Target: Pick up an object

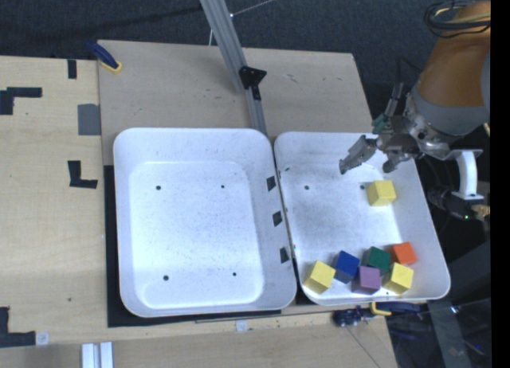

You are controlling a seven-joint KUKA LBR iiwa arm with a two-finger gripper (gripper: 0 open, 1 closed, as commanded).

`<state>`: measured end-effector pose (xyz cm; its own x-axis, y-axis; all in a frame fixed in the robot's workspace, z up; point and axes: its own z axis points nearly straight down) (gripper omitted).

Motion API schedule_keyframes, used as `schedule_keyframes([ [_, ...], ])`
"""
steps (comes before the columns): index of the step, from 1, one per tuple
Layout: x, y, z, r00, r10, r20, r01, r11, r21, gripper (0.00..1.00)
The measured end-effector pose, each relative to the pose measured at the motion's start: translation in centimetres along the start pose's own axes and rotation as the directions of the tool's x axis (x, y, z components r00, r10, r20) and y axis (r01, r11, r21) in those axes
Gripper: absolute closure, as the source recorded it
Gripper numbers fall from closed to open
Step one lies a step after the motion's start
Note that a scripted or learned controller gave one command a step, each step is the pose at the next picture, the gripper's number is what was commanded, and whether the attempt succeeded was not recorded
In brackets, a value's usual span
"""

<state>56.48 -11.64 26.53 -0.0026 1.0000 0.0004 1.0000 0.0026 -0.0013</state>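
Note:
In the right bin (319, 199) a yellow cube (382, 192) lies alone near the far right side. Along the bin's near edge several cubes cluster together: yellow (320, 276), blue (347, 264), green (376, 259), purple (369, 278), orange (404, 252) and another yellow (401, 277). My gripper (366, 166) hangs over the far right part of this bin, just up and left of the lone yellow cube. Its fingers are spread open with nothing between them.
The left bin (191, 151) sits beside the right one, with a raised rim between them. A slanted metal pole (227, 28) rises behind the bins. The grey and orange arm (454, 80) comes in from the right edge.

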Motion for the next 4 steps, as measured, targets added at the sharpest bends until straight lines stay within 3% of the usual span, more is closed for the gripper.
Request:
schedule_keyframes([
  [1, 0.0, 0.0, 0.0, 1.0, 0.0, 0.0, 0.0, 1.0, 0.0, 0.0],
  [4, -0.4, 0.0, 16.0, 1.0, 0.002, 0.001, -0.002, 1.0, 0.006, 0.0],
])
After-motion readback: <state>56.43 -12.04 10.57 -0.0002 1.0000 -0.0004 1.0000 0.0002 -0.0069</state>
